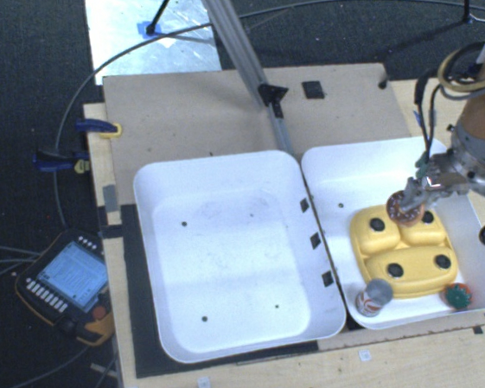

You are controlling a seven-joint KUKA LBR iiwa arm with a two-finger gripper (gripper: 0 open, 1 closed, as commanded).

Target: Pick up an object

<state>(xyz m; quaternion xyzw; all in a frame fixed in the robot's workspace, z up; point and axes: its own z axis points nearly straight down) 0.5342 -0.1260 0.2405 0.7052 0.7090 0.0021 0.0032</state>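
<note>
Progress on the pick is judged incomplete: nothing is showing as lifted. The arm (483, 131) is reaching in from the right and is positioning the tool (413, 198) over the right bin (332, 174). Candidate objects are all lying in that bin: a yellow four-lobed block (404, 251) is occupying the middle, a grey and white ball (373, 296) is sitting at the block's near left corner, and a green and orange ball (457, 296) is sitting at its near right corner. A small brown ring-shaped piece (398, 207) is appearing right at the tool's tip, above the block's far edge. Whether this piece is part of the tool or an object being gripped cannot be told, and the opening of the tool cannot be told either. The left bin (151, 195) is resting on the tabletop (189, 108) beside it. Remaining work, as judged: securing one object and raising it clear of the bin.
</note>
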